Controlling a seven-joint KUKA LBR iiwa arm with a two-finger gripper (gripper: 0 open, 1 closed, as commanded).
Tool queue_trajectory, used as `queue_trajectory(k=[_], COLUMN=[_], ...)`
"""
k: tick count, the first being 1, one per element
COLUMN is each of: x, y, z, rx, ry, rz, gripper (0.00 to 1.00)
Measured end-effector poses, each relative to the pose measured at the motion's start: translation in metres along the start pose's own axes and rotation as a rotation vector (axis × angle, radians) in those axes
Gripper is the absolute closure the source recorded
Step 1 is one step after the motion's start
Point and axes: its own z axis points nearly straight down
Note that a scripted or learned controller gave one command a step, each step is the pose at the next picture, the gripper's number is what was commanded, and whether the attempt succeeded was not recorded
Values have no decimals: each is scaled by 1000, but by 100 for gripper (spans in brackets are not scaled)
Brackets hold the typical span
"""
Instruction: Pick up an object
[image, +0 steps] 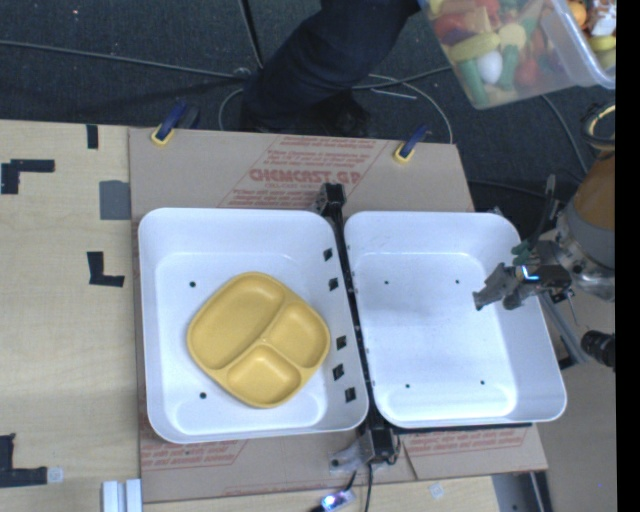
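Note:
A yellow divided plate (259, 338) with three compartments lies flat in the left bin (160, 300), a little left of its middle. My gripper (498, 290) hangs over the right edge of the right bin (440, 400), far from the plate. Its dark fingers point left toward the bin's inside. Nothing shows between them.
A black divider with clips (345, 320) runs between the two bins. Both bins rest on a cardboard sheet (300, 170) held by blue and yellow clamps. A clear box of colourful toys (520, 40) sits at the top right, off the bench.

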Motion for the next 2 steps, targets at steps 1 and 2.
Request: queue_trajectory(k=[1, 2], x=[0, 50], y=[1, 23], z=[-17, -18], rx=[4, 0], ry=[1, 0], rz=[0, -5], gripper=[100, 100])
